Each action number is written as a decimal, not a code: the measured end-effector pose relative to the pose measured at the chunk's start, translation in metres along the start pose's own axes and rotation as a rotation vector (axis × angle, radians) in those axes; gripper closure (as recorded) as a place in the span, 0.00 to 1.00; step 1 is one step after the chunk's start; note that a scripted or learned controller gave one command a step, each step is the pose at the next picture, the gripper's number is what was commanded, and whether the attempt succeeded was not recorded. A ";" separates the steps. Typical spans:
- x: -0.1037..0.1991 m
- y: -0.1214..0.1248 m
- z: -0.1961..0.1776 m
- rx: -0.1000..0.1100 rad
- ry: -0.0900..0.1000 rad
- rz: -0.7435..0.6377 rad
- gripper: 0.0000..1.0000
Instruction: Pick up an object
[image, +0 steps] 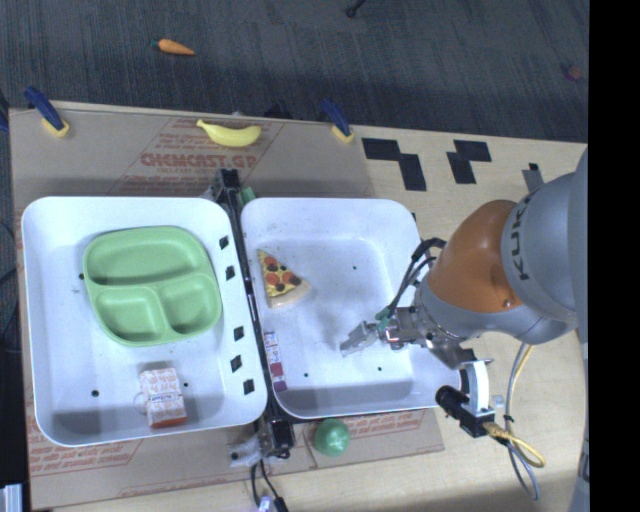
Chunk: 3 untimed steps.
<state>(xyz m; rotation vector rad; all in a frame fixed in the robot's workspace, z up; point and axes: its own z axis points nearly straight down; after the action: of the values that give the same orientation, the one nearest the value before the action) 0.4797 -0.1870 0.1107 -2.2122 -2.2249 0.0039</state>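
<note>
Camera view looks down on two white bins side by side, and the arm (500, 270) leans in from three o'clock over the right bin (400, 215). Its gripper (362, 338) hangs low above the bin floor at about four o'clock from the bin's middle. I think the fingers point toward nine o'clock, but they are small and blurred against the white plastic, so I cannot tell whether the jaws stand apart or together, and nothing shows between them.

The nearest thing worth picking is the pizza slice (281, 278), lying flat in the right bin near its dividing wall, at about ten o'clock from the gripper and well apart from it. It looks thin and flat, so a grasp would probably need the fingers right down on the floor; that may be why the wrist is held so low and tilted.

In the left bin (40, 300) a green divided tray (150, 283) sits at the centre, and a small packet (162, 395) lies at six o'clock from it, near the front wall. Outside the bins, a banana (230, 131) rests on the cardboard at twelve o'clock, a green ball (331, 437) sits just in front of the right bin at six o'clock, and something orange (177, 46) lies on the dark carpet beyond.

Nothing stands between gripper and pizza slice; the divider close behind the slice could crowd an approach.
</note>
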 end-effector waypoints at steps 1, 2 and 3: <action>-0.009 0.080 -0.046 -0.004 -0.001 0.001 0.00; -0.024 0.147 -0.003 -0.002 0.001 0.000 0.00; -0.025 0.093 -0.046 -0.003 0.000 0.002 0.00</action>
<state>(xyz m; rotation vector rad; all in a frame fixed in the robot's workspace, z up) 0.5731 -0.2110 0.1559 -2.2161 -2.2247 0.0005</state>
